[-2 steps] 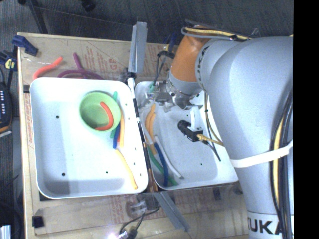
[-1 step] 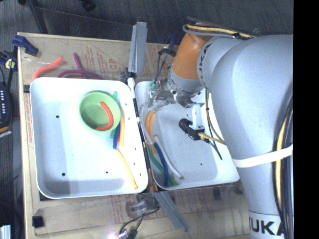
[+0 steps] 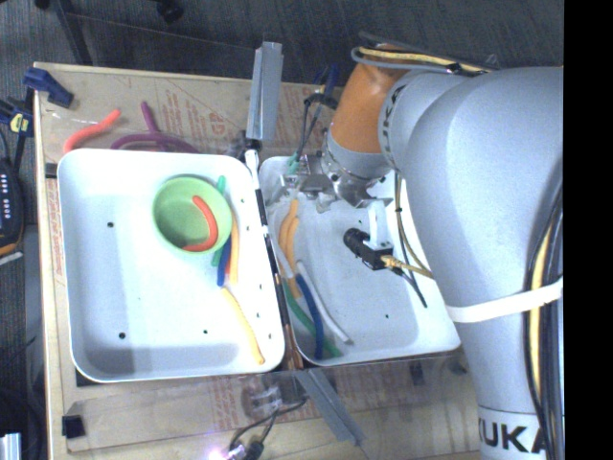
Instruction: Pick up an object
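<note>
My gripper (image 3: 305,184) reaches down into the far left corner of the right bin (image 3: 402,329). Just below it an orange stick (image 3: 288,233) lies along that bin's left wall. Further toward the front lie a blue stick (image 3: 308,300), a green stick (image 3: 305,326) and a white stick (image 3: 329,320). In the left bin (image 3: 115,286) stands a green bowl (image 3: 182,214) with a red curved piece (image 3: 206,220) inside it. A blue stick (image 3: 226,257) and a yellow stick (image 3: 244,324) lie beside the bowl.
The big grey arm (image 3: 479,190) covers the right side of the right bin. Behind the left bin, an orange tube (image 3: 91,130) and a purple tube (image 3: 153,140) lie on the bench. A grey metal bar (image 3: 263,89) stands between the bins at the back.
</note>
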You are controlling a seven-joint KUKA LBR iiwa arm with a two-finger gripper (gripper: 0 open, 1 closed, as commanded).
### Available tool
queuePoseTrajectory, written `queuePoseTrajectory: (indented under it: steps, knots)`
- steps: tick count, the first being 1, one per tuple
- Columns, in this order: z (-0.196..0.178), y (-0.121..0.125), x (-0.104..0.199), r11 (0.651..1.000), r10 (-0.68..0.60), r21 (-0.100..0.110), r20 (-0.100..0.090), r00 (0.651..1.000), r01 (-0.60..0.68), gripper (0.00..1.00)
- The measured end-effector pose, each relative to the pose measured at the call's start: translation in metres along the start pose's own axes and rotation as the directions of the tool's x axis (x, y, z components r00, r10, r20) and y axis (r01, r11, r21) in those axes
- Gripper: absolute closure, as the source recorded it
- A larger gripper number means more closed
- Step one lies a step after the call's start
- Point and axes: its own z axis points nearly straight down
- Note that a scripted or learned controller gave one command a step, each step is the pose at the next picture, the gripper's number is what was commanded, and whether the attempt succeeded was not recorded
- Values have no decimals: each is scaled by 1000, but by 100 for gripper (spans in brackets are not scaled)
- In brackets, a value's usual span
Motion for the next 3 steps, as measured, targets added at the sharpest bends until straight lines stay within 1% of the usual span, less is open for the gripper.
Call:
queuePoseTrajectory:
  steps: [1, 2, 3]
  knots:
    - [20, 13, -6, 992, -127, -7, 7, 992, 127, 0]
    - [10, 14, -1, 991, -133, -10, 0, 991, 133, 100]
    - [-77, 12, 38, 849, -528, -2, -11, 849, 528, 100]
